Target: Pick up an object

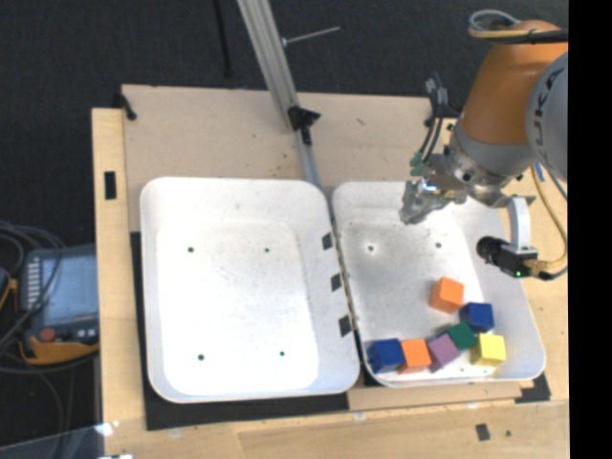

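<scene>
Two shallow white bins are seen side by side on the bench [110, 256]. The arm [507, 84] — grey, with an orange band above the wrist — is reached in from the right, and its gripper [418, 204] is held over the far part of the right bin [382, 256], near that bin's upper rim. Whether it is open or closed cannot be told, as the tip is small and blurred; nothing is seen gripped in it.

The objects to be picked are gathered in the near right corner of the right bin, well apart from the gripper. An orange cube [447, 295] is set a little apart, farthest up. Just below it a dark blue cube [477, 316], a green cube [462, 337] and a yellow cube [491, 349] are clustered. Along the near rim a row is formed — a blue cube [385, 354], a second orange cube [416, 354] and a purple cube [443, 350], each touching or just beside the next.

The left bin [239, 285] is marked by a few dark dots.
</scene>
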Robot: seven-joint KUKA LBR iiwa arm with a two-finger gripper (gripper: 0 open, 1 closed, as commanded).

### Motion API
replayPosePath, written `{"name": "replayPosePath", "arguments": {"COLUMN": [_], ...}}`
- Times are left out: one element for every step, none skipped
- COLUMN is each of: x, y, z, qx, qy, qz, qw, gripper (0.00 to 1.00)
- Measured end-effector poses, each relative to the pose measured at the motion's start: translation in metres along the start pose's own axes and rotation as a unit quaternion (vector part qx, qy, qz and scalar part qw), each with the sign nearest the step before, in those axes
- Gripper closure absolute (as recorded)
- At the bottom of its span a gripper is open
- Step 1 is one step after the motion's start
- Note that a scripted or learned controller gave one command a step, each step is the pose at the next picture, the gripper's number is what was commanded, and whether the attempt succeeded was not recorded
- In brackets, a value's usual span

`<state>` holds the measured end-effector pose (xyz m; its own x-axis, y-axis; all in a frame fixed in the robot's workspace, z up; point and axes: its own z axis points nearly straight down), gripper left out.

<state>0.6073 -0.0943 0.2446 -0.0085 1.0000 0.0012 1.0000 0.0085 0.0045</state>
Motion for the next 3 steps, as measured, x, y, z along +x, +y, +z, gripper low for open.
{"name": "replayPosePath", "arguments": {"x": [0.053,0.107,0.153], "y": [0.005,0.019,0.029], "z": [0.011,0.0,0.014], "qx": [0.002,0.001,0.001], "qy": [0.0,0.001,-0.001], "qz": [0.001,0.0,0.001], "qw": [1.0,1.0,1.0], "gripper": [1.0,1.0,1.0]}}
